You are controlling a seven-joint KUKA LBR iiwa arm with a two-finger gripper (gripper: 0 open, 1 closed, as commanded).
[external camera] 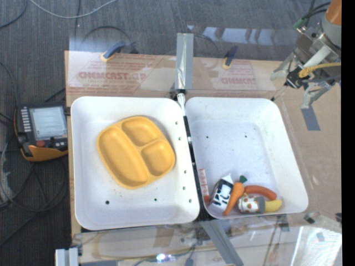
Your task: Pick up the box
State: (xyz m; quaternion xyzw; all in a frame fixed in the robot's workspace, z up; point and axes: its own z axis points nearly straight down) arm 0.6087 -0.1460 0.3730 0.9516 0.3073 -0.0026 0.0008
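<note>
Bench [127,76] brown, on grey carpet [33,49]; cables [55,7] and pendant [41,127] on floor at left. Yellow divided tray [137,151] in left bin [83,165]. Box [222,193] in right bin [244,132], near-left corner, touching carrot [234,195]. Gripper [297,90] beyond that bin's far-right corner, fingers apart, empty.

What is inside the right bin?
The right bin holds, in its near corner, a black-and-white box, a carrot along the box's right side, a red sausage, a yellow banana and a small round item. Anything under this pile is covered.
</note>
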